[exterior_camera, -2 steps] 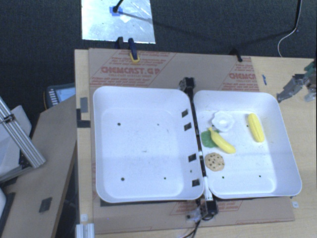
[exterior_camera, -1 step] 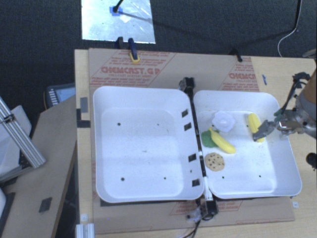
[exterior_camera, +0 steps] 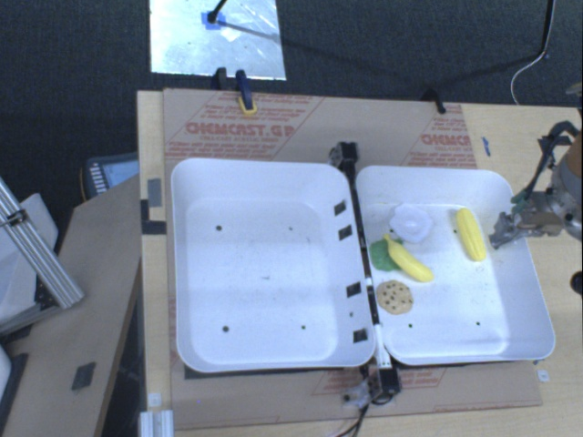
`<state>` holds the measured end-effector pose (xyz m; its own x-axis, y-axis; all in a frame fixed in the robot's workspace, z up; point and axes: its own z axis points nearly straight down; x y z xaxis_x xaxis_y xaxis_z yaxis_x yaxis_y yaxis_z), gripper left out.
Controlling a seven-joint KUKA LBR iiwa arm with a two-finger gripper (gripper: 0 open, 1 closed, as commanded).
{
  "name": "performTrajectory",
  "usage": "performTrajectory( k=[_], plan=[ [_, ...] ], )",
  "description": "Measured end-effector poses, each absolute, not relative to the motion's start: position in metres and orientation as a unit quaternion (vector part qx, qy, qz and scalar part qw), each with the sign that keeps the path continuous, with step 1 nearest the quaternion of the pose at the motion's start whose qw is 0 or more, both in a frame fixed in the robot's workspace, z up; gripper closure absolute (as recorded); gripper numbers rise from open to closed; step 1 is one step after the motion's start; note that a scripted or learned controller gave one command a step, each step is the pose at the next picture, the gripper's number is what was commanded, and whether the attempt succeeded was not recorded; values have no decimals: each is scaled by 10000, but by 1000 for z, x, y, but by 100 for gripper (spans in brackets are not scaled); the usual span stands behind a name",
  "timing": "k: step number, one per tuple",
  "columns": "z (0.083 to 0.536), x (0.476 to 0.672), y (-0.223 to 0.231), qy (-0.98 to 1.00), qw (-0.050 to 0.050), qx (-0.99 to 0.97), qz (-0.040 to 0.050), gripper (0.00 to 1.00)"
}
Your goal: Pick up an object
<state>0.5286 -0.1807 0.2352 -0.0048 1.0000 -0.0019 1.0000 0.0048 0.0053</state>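
you have the gripper (exterior_camera: 504, 230) at the right bin's (exterior_camera: 524, 335) right rim, low over the wall, with nothing between its fingers that you can make out; whether they stand open or closed you cannot tell, since they blur into a grey tip. taking the right bin as your landmark: the corn cob (exterior_camera: 470, 234) lies in its upper right part, just beside the gripper, apart from it. the cookie (exterior_camera: 394, 296) sits near the bin's left wall, toward the front. the banana (exterior_camera: 408, 259) lies behind the cookie, slanted, with a green piece (exterior_camera: 382, 255) touching it on the left, too small for you to name. a white crumpled thing (exterior_camera: 412, 223) rests just behind the banana, hard to read against the white floor. the arm is cut off at the frame's right edge. the left bin (exterior_camera: 187, 244) adjoins the right bin along black clips. both stand on a printed cardboard sheet (exterior_camera: 273, 121) over a wooden bench (exterior_camera: 150, 135). beyond lies dark carpet with a shiny metal plate (exterior_camera: 219, 25).
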Motion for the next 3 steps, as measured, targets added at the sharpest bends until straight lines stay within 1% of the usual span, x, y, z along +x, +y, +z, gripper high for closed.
performTrajectory(
  k=[1,2,3],
  plan=[
    [306,568,-130,7109,44,7033,40,100],
    [368,580,-65,7113,31,7029,40,100],
    [338,545,-14,7103,-14,7039,0,100]
  ],
)
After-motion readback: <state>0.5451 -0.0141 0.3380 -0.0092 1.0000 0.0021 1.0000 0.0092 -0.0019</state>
